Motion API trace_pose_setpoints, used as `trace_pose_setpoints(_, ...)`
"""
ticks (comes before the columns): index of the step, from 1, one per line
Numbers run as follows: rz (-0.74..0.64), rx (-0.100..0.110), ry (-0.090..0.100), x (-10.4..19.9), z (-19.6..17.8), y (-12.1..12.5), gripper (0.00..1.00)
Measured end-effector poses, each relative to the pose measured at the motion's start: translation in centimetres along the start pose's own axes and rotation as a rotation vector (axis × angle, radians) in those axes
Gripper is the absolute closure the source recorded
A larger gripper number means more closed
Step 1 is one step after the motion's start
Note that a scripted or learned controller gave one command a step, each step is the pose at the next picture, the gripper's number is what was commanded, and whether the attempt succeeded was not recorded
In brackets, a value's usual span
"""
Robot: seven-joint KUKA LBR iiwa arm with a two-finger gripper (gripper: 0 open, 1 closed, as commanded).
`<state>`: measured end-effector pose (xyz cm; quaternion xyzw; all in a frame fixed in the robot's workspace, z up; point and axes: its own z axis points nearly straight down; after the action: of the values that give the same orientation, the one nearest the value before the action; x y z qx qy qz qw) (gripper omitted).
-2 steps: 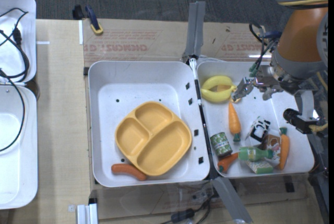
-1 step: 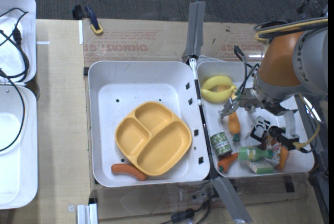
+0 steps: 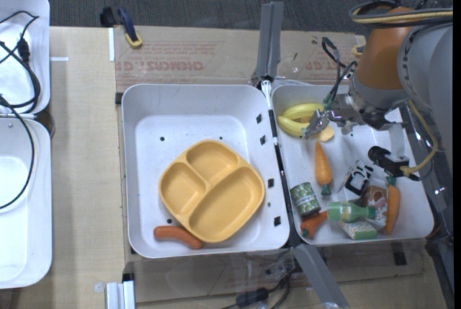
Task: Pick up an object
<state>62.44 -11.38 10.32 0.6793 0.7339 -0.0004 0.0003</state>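
Gripper (image 3: pixel 318 126) hangs low in the right white plastic bin (image 3: pixel 421 225), at its far left corner, with its metal tips just over the near end of the curved yellow plastic banana (image 3: pixel 297 115). Whether they are apart or together cannot be told from this slant, and nothing shows between them.

The banana lies along the bin's far wall, close to the divider between the bins, and looks like the thing being gone for. Just nearer the camera lies a short orange plastic carrot (image 3: pixel 323 164), and beyond that a small green-labelled can (image 3: pixel 304 198), a green plastic bottle (image 3: pixel 347 212) and a second orange carrot (image 3: pixel 392 208) crowd the near right corner. The left white bin (image 3: pixel 137 178) holds a yellow three-part plastic plate (image 3: pixel 211 190) with a reddish-orange sausage toy (image 3: pixel 176 235) at its near edge.

To do this step well, I judge the gripper should straddle the banana across its narrow width, not along the curve, and settle down fully before closing. The end of a banana is tapered and slick, so a grasp nearer the thick middle would likely hold better. The bin wall and divider sit close by, so a straight vertical lift seems safest.
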Motion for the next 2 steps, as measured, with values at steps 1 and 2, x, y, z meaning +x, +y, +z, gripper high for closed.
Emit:
trace_pose_setpoints(1, -0.028, 0.001, 0.001, -0.9, 1.2, -3.4, 0.00)
trace_pose_setpoints(2, 0.044, 0.002, 0.002, -1.4, -2.6, -7.6, 0.00)
